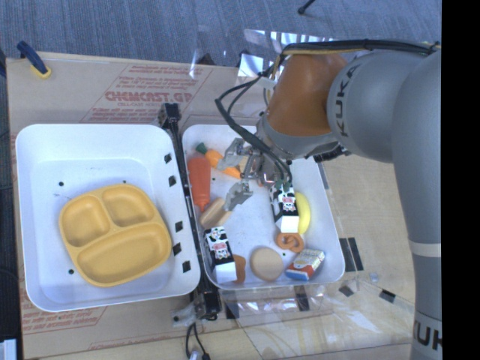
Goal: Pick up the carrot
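My metal two-finger claw [241, 177] hangs spread and holding nothing, just right of the long orange carrot [199, 181] lying along the right white bin's [330, 223] left wall. That wall could block my finger; I'd likely slip.

Grey carpet floor [112, 10] behind cardboard-topped bench [97, 88], w/ even light.
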Robot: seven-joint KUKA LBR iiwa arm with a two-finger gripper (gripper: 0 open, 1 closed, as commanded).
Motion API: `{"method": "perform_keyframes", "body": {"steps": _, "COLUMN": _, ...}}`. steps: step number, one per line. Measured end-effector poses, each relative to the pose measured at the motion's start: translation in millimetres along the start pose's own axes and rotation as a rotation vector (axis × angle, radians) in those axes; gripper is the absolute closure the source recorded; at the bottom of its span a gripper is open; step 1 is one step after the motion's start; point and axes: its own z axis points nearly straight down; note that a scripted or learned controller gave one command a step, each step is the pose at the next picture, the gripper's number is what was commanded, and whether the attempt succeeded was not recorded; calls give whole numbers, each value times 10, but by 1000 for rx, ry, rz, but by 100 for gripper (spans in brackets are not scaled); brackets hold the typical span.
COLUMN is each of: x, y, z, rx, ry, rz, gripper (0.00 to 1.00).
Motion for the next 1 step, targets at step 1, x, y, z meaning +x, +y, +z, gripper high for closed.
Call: {"method": "perform_keyframes", "body": {"steps": 1, "x": -325, "y": -241, "z": 534, "rx": 1, "ry": -20, "rz": 316, "gripper": 0}}
